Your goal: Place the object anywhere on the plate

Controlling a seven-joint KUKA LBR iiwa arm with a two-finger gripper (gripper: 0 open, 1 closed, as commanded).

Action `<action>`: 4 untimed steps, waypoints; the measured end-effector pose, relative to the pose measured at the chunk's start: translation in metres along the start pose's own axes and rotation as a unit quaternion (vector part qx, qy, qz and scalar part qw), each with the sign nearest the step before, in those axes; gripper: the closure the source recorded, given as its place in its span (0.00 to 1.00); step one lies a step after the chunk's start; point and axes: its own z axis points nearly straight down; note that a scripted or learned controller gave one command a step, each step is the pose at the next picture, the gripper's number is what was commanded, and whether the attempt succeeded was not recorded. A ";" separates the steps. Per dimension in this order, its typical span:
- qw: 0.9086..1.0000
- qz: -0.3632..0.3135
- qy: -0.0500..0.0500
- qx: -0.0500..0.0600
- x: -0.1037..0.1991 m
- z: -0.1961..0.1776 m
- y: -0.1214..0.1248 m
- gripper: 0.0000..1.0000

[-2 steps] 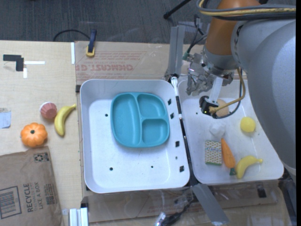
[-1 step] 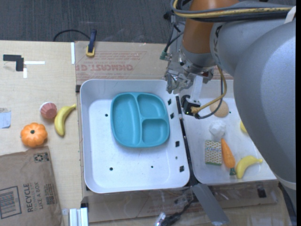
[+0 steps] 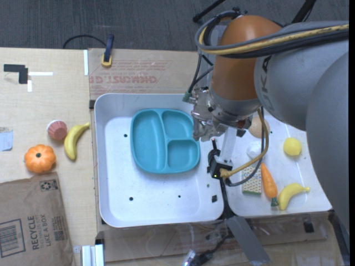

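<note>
A blue divided plate (image 3: 163,140) lies flat in the left white bin (image 3: 155,204), with nothing visible in its compartments. The arm comes in from the right, and its gripper (image 3: 203,131) hangs under the orange-banded wrist at the plate's right edge, near the wall between the two bins. The wrist hides what is under it. Several items lie in the right bin (image 3: 316,201): a lemon (image 3: 292,146), a carrot (image 3: 268,180), a yellow banana (image 3: 291,194), a checkered yellow-green piece (image 3: 252,183) and a tan round item (image 3: 260,128) partly behind the arm.
On the wooden bench left of the bins lie a small pumpkin (image 3: 40,158), a second banana (image 3: 75,140) and a pink round thing (image 3: 56,129). A cardboard box (image 3: 30,223) sits at the front left. The arm's bulk covers much of the right bin.
</note>
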 end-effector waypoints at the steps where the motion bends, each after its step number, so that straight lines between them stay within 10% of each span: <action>1: 1.000 0.013 0.000 -0.001 0.006 0.034 0.051 1.00; 2: 1.000 0.013 0.000 -0.001 0.006 0.034 0.051 0.00; 3: 1.000 -0.022 0.000 0.000 -0.060 0.062 0.054 0.00; 4: 1.000 -0.020 -0.001 0.001 -0.062 0.054 0.055 1.00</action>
